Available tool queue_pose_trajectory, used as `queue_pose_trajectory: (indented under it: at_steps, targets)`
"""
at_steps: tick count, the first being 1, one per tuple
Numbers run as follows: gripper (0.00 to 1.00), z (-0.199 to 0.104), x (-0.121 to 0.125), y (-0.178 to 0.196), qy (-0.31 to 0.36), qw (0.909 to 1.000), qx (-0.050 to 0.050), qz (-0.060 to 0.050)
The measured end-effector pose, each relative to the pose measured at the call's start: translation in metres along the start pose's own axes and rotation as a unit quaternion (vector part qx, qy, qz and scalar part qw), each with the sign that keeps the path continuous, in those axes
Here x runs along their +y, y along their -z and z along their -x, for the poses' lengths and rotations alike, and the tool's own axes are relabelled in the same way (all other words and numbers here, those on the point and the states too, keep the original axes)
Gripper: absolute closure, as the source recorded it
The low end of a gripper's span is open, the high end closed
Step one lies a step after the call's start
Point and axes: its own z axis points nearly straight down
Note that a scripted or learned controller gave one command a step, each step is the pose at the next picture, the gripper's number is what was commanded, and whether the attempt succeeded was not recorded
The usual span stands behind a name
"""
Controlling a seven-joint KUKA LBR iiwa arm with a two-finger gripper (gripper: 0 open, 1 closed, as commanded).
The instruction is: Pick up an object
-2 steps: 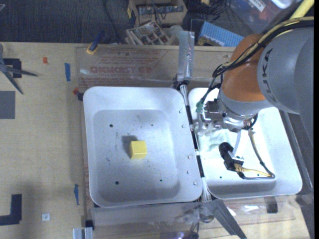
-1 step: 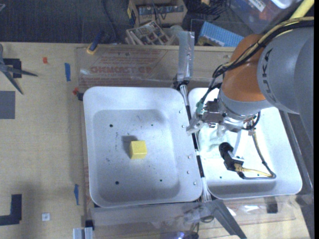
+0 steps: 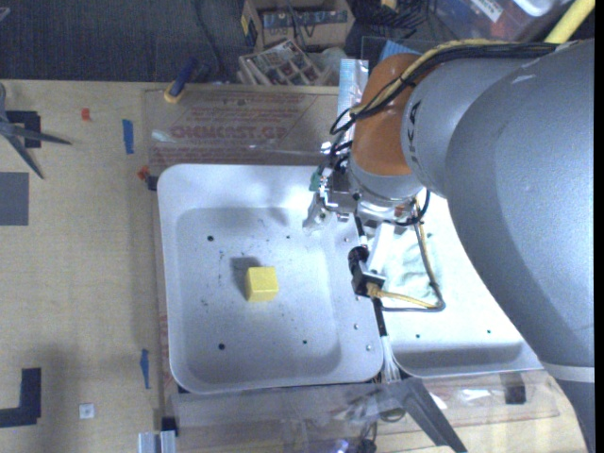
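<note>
A small yellow block (image 3: 262, 283) lies on the floor of the left bin (image 3: 177, 253), a little left of its middle. My gripper (image 3: 315, 211) hangs over the upper right part of that bin, close to the wall shared with the right bin. It is up and to the right of the block, well apart from it. Nothing shows between the gripper and the bin floor. The grey arm and its orange band cover much of the right bin (image 3: 472, 347).
A pale crumpled thing (image 3: 411, 264) lies in the right bin, partly hidden under the wrist. Behind the bins a clear plastic sheet (image 3: 236, 125) rests on the bench. Small dark specks dot the left bin's floor.
</note>
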Motion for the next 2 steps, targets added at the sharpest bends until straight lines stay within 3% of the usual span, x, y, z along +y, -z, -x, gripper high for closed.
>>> queue_pose_trajectory:
  at_steps: [1, 2]
  targets:
    - [0.00, 0.004, 0.006, 0.047, -0.008, 0.9999, 0.006, -0.003]
    - [0.00, -0.003, 0.000, 0.007, -0.005, 1.0000, 0.002, 0.008]
